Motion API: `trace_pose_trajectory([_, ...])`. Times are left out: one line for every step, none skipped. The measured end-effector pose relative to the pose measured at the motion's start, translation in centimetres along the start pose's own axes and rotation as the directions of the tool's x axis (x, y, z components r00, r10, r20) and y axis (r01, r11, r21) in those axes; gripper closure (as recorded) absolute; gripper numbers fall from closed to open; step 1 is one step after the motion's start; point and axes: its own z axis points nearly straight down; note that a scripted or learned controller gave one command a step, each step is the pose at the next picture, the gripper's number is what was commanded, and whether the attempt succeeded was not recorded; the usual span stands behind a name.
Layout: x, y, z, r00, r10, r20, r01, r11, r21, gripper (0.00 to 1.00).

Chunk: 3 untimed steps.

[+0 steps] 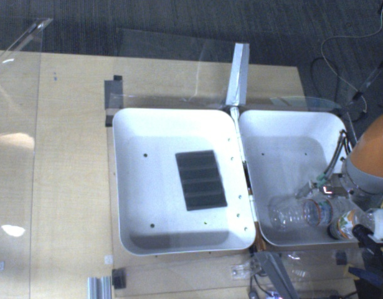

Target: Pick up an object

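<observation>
Lying on its side in the right white bin (284, 126), a clear plastic bottle (297, 212) sat beside the hand (321, 189), whose grip I cannot tell, apparently poised to grasp it.

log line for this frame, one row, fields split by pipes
arm: over right bin, near corner | gripper: by clear plastic bottle, grasp unconfirmed | bottle: lying on its side | left bin: dark ribbed block

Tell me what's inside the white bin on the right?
A clear plastic bottle lies on its side in the right white bin. Beside it is a small colourful container. The grey arm covers that corner, so anything beneath it is hidden.
</observation>
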Motion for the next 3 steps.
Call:
trace_pose_trajectory([0.10, 0.32, -1.19, 1.000, -0.002, -0.001, 0.002, 1.000, -0.007, 1.00])
trace_pose_trajectory([0.10, 0.29, -1.17, 1.000, -0.002, -0.001, 0.002, 1.000, -0.006, 0.00])
trace_pose_trajectory([0.10, 0.29, -1.17, 1.000, -0.002, -0.001, 0.002, 1.000, -0.006, 0.00])
